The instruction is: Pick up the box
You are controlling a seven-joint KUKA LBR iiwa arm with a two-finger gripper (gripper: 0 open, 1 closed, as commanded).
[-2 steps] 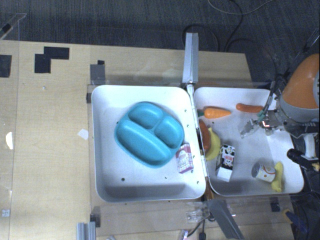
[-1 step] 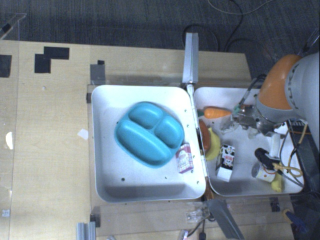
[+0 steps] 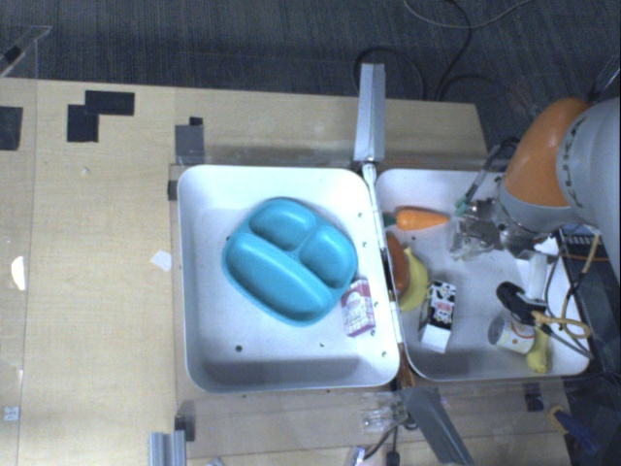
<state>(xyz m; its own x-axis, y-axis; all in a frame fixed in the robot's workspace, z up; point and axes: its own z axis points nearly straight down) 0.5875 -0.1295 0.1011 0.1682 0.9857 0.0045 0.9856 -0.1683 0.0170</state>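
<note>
Might have grabbed the nearby carrot [image 3: 423, 219], not the box [image 3: 440, 316] lower down, with the gripper [image 3: 473, 240] at middle right and its grip too blurry to tell.

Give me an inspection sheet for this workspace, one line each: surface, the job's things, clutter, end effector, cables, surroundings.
Surface: two white bins side by side, left bin and right bin, on a pale wooden bench.
Job's things: box, black and white, in the right bin beside the banana; not held.
Clutter: blue divided plate and small pink-and-white container in the left bin; carrot in the right bin.
End effector: at the right bin's far side, next to the carrot, apart from the box.
Cables: thin cable looped on the floor behind the bench.
Surroundings: dark carpet; black tape marks on the bench.
</note>
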